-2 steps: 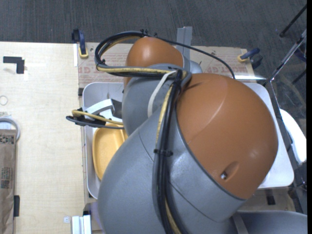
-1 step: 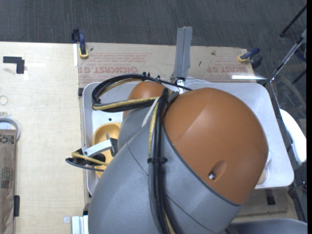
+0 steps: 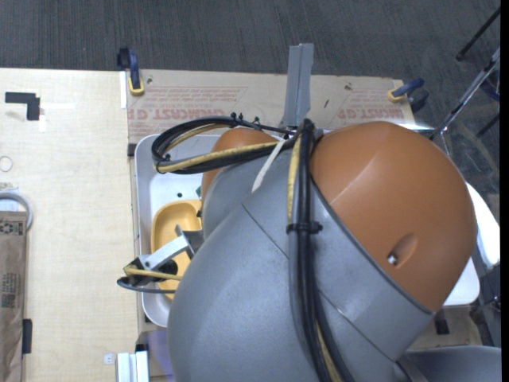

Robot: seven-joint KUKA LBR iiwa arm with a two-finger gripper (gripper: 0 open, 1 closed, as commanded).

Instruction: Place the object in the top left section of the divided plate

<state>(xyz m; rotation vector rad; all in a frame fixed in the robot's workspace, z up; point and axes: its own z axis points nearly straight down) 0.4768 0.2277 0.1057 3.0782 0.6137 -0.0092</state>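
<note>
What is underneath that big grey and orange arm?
A white bin with a yellow plate peeking out at the arm's left. The arm covers most of both, so anything else there is hidden.

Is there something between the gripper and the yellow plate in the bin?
That cannot be told from this view. The arm covers most of the bin, and just a part of the yellow plate shows at its left side.
</note>
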